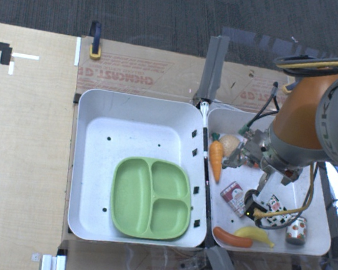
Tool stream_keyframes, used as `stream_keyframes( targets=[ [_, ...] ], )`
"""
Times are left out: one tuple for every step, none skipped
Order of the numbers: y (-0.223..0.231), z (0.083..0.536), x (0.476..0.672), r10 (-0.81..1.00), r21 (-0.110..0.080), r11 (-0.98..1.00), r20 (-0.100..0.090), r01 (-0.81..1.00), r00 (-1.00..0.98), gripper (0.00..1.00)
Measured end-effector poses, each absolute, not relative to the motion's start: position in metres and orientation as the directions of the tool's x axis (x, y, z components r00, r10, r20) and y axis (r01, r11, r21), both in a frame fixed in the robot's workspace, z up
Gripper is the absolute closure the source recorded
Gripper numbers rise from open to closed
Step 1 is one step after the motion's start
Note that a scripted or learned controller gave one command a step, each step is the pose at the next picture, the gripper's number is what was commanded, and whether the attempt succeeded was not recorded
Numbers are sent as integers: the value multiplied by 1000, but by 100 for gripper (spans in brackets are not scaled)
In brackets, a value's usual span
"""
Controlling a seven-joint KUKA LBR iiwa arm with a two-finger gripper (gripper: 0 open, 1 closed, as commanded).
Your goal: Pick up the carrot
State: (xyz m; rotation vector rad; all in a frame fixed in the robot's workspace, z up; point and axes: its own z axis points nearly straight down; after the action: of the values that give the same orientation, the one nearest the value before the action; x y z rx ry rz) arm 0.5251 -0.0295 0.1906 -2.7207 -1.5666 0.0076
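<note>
Two shallow white bins are seen side by side on the worktop (30, 92), the left bin (91, 151) toward 9 o'clock of the scene's middle and the right bin (317, 238) toward 3 o'clock. A grey arm with an orange band (307, 114) is seen reaching in from 3 o'clock, held over the upper part of the right bin. A green divided plate (150, 197) with three compartments is laid flat in the left bin, toward that bin's 5 o'clock corner.

The end effector (248, 150) is seen at the arm's tip, low over the right bin; whether it is clenched or released cannot be told, as its tip is hidden among the wrist parts and cables.

The carrot (215, 160) is laid in the right bin against the bin's 9 o'clock wall, its thick end toward 12 o'clock and its point toward 6 o'clock. It is placed just beside the end effector, at the end effector's 9 o'clock, and nothing is seen gripping it. A pale round item (229, 144) is seen touching the carrot's thick end at 2 o'clock.

A small red and white box (233, 196) is seen near the bin's middle. A yellow banana (255, 234) and a red-orange sausage-shaped item (231, 237) are laid together by the 6 o'clock wall. A small figure (296, 231) is seen toward the 5 o'clock corner.
</note>
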Motion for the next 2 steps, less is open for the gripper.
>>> stream_keyframes(
  targets=[
    [-9,190,547,878,-3,-480,-3,878,480,0],
    [-32,190,477,802,-5,-597,-4,802,597,0]
  ],
)
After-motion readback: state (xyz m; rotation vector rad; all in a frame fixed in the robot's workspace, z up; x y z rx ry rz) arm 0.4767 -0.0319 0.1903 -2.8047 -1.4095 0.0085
